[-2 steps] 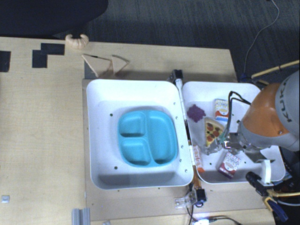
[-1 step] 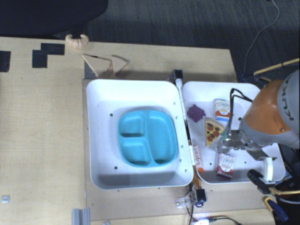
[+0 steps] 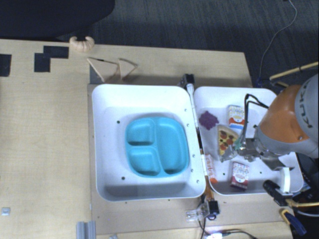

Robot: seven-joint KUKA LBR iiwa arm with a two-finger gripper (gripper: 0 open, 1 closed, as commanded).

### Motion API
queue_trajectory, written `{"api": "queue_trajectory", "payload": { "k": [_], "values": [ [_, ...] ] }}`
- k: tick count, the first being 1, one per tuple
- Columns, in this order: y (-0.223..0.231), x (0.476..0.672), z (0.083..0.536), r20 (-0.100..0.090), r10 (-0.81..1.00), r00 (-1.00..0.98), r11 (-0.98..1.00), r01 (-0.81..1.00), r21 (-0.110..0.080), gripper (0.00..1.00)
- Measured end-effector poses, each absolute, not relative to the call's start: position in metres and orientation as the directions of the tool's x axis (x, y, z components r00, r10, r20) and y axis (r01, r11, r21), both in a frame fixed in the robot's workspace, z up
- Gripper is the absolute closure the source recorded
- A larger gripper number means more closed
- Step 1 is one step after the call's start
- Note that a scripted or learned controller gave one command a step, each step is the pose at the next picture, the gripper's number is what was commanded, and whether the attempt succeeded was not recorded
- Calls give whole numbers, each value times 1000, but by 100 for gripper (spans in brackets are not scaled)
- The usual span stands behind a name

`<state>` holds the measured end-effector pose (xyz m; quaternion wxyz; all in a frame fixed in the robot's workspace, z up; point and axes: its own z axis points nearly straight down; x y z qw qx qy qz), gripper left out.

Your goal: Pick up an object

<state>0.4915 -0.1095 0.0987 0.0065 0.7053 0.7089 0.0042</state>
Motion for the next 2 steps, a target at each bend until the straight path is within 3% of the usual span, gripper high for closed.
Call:
{"api": "queue_trajectory", "payload": {
  "k": [1, 2],
  "values": [
    [-109, 493, 109, -3, 1000, -9, 9, 1000, 19, 100],
    [-109, 493, 109, -3, 1000, -8, 8, 1000, 18, 0]
  ]
}}
